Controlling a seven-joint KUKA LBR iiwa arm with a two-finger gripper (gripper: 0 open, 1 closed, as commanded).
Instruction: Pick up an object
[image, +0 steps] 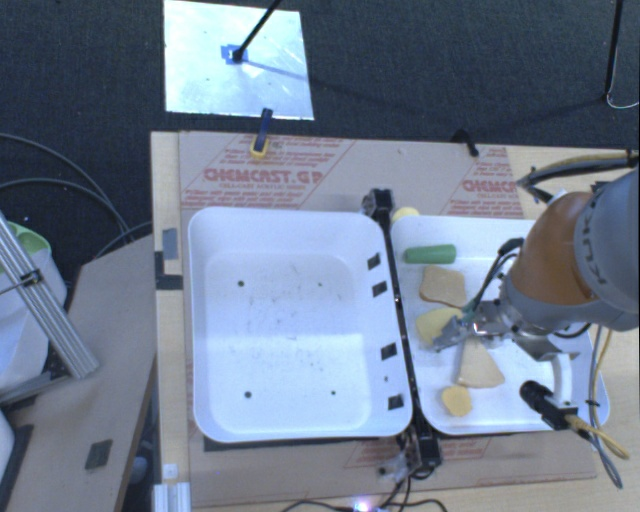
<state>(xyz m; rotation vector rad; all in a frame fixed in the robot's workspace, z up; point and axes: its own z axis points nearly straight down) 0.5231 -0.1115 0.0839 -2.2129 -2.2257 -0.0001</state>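
The gripper (458, 333) sits low in the right bin (500, 232), its tips at the near edge of a pale yellow piece (436, 323). Whether it is spread or pressed together cannot be told. Just beside it lie a tan wedge (479, 368), a tan slab (443, 286), a green cylinder (430, 254) and a small yellow piece (457, 401). The left bin (290, 325) adjoins on the worktop (330, 165).

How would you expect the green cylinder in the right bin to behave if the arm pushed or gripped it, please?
The green cylinder lies on its side, so a sideways nudge would probably roll it. It looks smooth and rounded, so it might slip out of a pinch across its curve. It lies apart from the tan pieces, so a push need not disturb them.
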